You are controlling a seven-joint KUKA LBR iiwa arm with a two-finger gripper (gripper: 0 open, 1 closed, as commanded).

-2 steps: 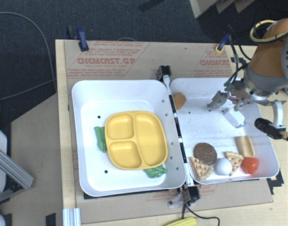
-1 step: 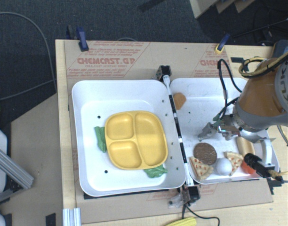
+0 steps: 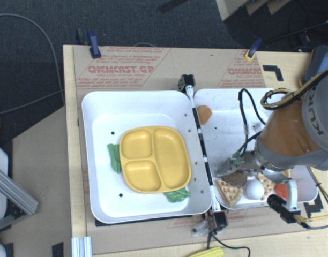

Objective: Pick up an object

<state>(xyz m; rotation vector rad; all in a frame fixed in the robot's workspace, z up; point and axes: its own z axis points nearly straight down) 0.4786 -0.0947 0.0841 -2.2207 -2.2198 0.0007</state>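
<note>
My gripper (image 3: 235, 171) is low in the right bin (image 3: 223, 101), near its front left corner. It hangs just above a brown item (image 3: 237, 180) and a pizza slice (image 3: 228, 191). A white egg-like ball (image 3: 254, 190) lies right of the slice, beside a second pizza piece (image 3: 266, 182) and a red item (image 3: 282, 189). A small orange-brown piece (image 3: 205, 113) rests at the bin's back left. The arm's orange band (image 3: 284, 133) hides the middle of this bin.
The left bin (image 3: 99, 122) bears a yellow divided plate (image 3: 154, 158) with green leafy pieces (image 3: 114, 157) sticking out from under its left and front edges. A black cable (image 3: 244, 111) loops over the right bin. The wall between the bins runs close to my gripper's left.
</note>
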